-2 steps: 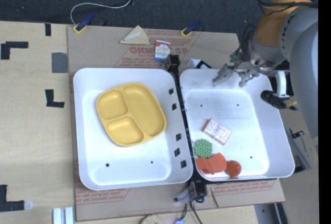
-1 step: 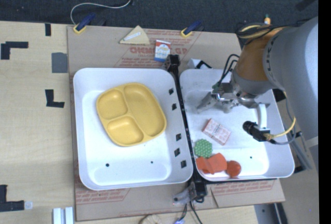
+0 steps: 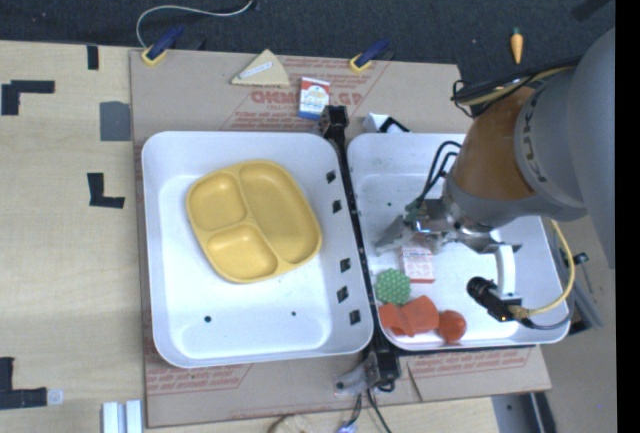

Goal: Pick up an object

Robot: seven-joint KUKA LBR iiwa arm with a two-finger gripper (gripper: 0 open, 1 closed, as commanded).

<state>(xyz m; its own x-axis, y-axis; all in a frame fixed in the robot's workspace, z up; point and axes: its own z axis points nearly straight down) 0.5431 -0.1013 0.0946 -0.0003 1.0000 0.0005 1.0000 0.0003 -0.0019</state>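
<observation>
My gripper (image 3: 418, 226) is down low in the right bin (image 3: 385, 166), just above a small white-and-red packet (image 3: 418, 265), and I can't tell what state it is in from this angle. Below the packet lie a green ball (image 3: 393, 286) and some red pieces (image 3: 420, 318), all resting on the bin floor. The left bin (image 3: 165, 221) holds a yellow divided plate (image 3: 253, 219). I judge nothing lifted yet; the grasp is still ahead.

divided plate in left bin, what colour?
Yellow; the divided plate shows clearly in the camera view.
</observation>
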